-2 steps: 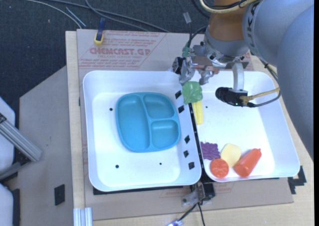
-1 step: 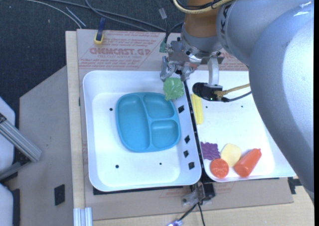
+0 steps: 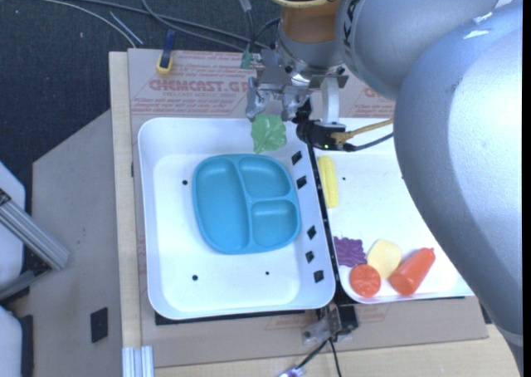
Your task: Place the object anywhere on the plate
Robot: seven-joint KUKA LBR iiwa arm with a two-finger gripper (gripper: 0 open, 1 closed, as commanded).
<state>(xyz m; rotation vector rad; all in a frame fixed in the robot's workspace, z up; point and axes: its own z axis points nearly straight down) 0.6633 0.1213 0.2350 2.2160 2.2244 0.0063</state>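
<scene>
A green leafy toy [image 3: 269,134] hangs just under my gripper [image 3: 271,115], which is shut on its top. It sits over the back edge of the left bin [image 3: 162,226], just beyond the far right corner of the blue divided plate [image 3: 228,201]. The plate lies flat in the middle of that bin, with nothing in its three compartments. The green piece overlaps the plate's far rim in this view; whether it touches the plate I cannot tell.
The right bin [image 3: 373,184] holds a yellow corn piece [image 3: 328,182], purple grapes [image 3: 348,249], a red tomato [image 3: 365,281], a pale yellow piece [image 3: 384,256] and an orange carrot [image 3: 412,271]. The big grey arm covers the right side. Cables lie behind the bench.
</scene>
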